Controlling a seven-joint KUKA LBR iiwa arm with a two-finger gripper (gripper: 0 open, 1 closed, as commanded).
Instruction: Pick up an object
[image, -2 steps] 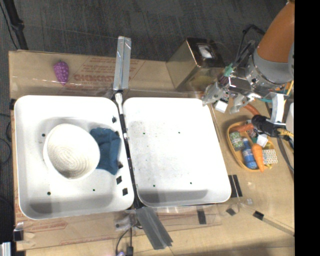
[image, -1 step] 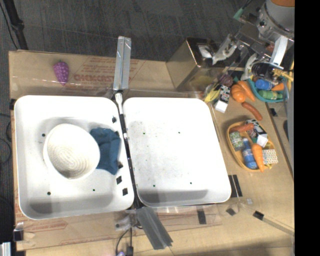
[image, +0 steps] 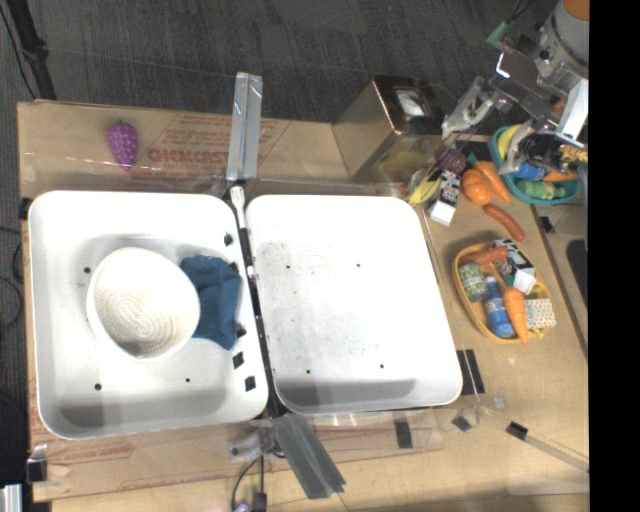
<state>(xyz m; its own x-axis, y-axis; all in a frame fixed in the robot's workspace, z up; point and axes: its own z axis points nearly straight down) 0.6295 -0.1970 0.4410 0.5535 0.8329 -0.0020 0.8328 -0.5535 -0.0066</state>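
My claw (image: 478, 100) hangs at the top right, above the clutter beyond the bins, and I cannot tell how it stands. The things I could pick lie in the left bin (image: 60, 400): a white woven hat (image: 143, 301), round and dome-up, so it has no real long axis, and a blue cloth (image: 217, 298) crumpled just beside it on the right, touching its brim, its length running from the far side toward the near side. The right bin (image: 345, 300) sits alongside. A purple toy (image: 123, 143) rests on the tabletop (image: 300, 145) behind the left bin.
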